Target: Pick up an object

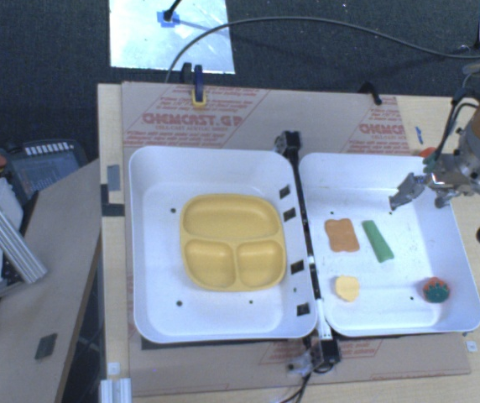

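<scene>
While the gripper (pixel 409 193) hangs over the right bin (pixel 466 263), its jaws look parted and hold nothing.
Nearest sits the green block (pixel 378 240), beside the orange piece (pixel 341 234); align fingers across its narrow width, then descend straight.

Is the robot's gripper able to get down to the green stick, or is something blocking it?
Probably yes. The gripper hangs over the right bin, just up and to the right of the green stick. The stick lies flat with a gap between it and the orange piece, and nothing covers it.
</scene>
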Controlling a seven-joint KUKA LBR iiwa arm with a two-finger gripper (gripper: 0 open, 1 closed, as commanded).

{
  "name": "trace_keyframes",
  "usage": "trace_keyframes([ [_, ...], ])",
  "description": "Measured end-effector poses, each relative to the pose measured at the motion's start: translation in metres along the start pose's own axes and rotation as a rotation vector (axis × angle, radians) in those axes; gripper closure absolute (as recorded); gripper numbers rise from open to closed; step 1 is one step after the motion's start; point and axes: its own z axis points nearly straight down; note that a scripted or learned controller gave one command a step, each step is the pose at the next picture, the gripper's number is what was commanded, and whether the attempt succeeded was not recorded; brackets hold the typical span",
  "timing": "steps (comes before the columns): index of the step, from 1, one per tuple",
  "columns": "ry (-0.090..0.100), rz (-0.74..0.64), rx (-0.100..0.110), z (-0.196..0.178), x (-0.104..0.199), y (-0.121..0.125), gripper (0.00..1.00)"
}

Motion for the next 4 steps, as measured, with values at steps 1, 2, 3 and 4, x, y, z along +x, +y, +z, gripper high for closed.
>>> trace_keyframes([
  [1, 0.000, -0.001, -0.001, 0.046, 0.002, 0.008, 0.00],
  [2, 0.001, -0.001, 0.000, 0.107, 0.010, 0.008, 0.00],
  [3, -0.002, 0.000, -0.006, 0.092, 0.009, 0.009, 1.00],
  [4, -0.003, -0.003, -0.011, 0.028, 0.006, 0.011, 1.00],
])
